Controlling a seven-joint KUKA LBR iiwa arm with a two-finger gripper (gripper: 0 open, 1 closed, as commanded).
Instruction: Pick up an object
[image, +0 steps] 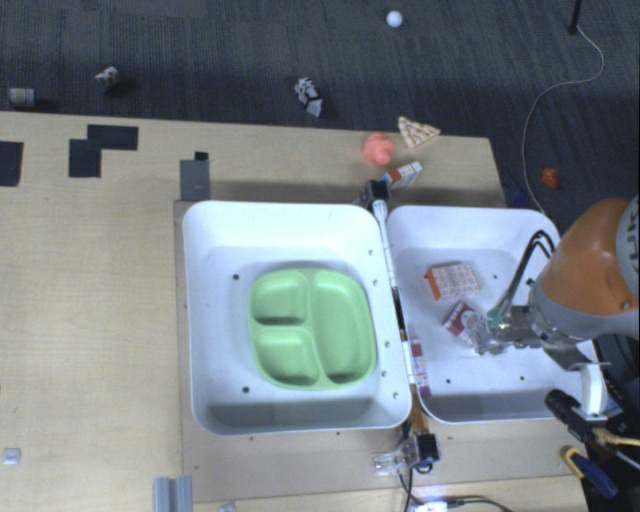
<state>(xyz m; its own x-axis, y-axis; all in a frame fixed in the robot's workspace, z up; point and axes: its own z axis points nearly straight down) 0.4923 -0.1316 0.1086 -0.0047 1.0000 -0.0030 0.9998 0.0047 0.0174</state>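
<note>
In the right bin (440, 395) lie two small packets: a red-and-white one (451, 279) toward the back and a darker red one (462, 318) just in front of it. My gripper (491, 336) hangs low at the right side of this bin, right beside the darker packet and seemingly touching its right edge. Nothing visibly sits between its fingers. The grey arm with its orange band (597, 270) comes in from the right. A green three-compartment plate (311, 326) lies in the left bin (210, 300).
On the bench behind the bins lie a pink ball (378, 148), a triangular pizza-slice toy (418, 131) and a small tube (404, 175). Small odds and ends lie on the dark floor beyond. A dark cable runs down to the arm at right.
</note>
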